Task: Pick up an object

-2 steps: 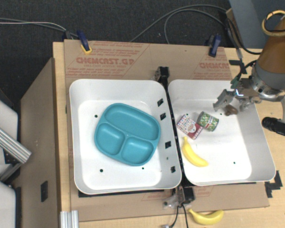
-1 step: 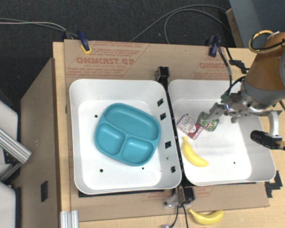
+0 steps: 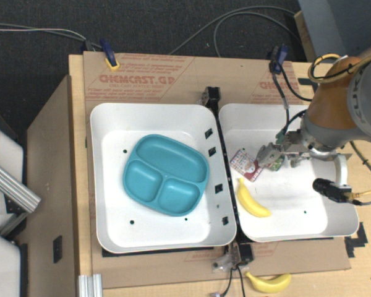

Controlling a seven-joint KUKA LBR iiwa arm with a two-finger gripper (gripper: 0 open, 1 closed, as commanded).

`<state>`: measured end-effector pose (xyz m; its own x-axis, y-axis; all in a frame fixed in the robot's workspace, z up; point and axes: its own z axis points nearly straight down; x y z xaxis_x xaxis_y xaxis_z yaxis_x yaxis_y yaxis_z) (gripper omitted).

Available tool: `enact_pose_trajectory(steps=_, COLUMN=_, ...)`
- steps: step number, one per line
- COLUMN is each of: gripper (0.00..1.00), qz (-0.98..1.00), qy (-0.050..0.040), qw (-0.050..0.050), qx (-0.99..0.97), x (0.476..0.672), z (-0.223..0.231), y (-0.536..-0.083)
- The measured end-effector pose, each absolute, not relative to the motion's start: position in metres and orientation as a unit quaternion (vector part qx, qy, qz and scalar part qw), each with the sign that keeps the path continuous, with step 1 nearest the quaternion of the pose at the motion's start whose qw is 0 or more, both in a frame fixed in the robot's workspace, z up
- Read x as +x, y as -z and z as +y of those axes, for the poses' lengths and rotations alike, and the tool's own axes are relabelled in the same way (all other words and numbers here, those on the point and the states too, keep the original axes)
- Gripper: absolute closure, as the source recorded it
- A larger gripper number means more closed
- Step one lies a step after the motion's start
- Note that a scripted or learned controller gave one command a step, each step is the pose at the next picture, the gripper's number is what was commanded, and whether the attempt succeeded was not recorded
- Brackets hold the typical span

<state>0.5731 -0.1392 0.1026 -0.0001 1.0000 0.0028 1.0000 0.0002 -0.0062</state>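
Observation:
In the right bin [image 3: 309,224] a yellow banana [image 3: 251,201] lies near the left wall, towards the front. Just behind it sits a small pink and white packet [image 3: 243,164]. My gripper [image 3: 269,158] hangs low over the bin right beside the packet, its fingers pointing left at it. The packet's right end lies at the fingertips, and I cannot see whether they grip it. The left bin [image 3: 105,166] holds a teal divided plate [image 3: 165,174].
A second banana [image 3: 273,281] lies on the cardboard in front of the right bin. Black clips run along the divider between the bins. Cables cross behind the bench, and blue clamps hold the cardboard's back edge.

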Motion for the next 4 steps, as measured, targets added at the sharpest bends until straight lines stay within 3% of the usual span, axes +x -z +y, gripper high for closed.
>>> enact_pose_trajectory(steps=1, gripper=0.0, qz=-0.707, qy=0.0023, qw=0.0, qx=-0.707, x=0.576, z=-0.139, y=-0.09)
enact_pose_trajectory(steps=2, gripper=1.0, qz=-0.708, qy=0.0046, qw=-0.004, qx=-0.707, x=0.578, z=-0.139, y=-0.102)
enact_pose_trajectory(steps=4, gripper=1.0, qz=-0.708, qy=0.0022, qw=-0.003, qx=-0.707, x=0.582, z=-0.137, y=-0.211)
